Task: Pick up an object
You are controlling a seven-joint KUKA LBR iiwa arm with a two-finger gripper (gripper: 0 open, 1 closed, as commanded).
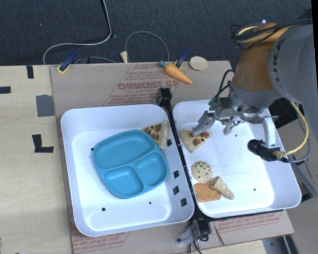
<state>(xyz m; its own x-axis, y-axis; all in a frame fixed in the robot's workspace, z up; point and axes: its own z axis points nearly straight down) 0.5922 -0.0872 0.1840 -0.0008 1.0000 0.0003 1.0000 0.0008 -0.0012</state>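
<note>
At the left of the frame the bench (19, 162) shows bare wood with black markings. The left bin (78, 174) holds a blue divided plate (130, 163), and a pizza slice (158, 133) leans at that bin's upper right corner. Above the bins, a toy carrot (176, 73) lies on cardboard. The right bin (263, 192) carries a second pizza slice (194, 140) at its upper left, a cookie (201, 171) below it, then an orange piece (207, 192) touching a tan wedge (222, 187). The gripper (216, 123) hangs just right of the second pizza slice, its fingers spread apart with nothing between them
</note>
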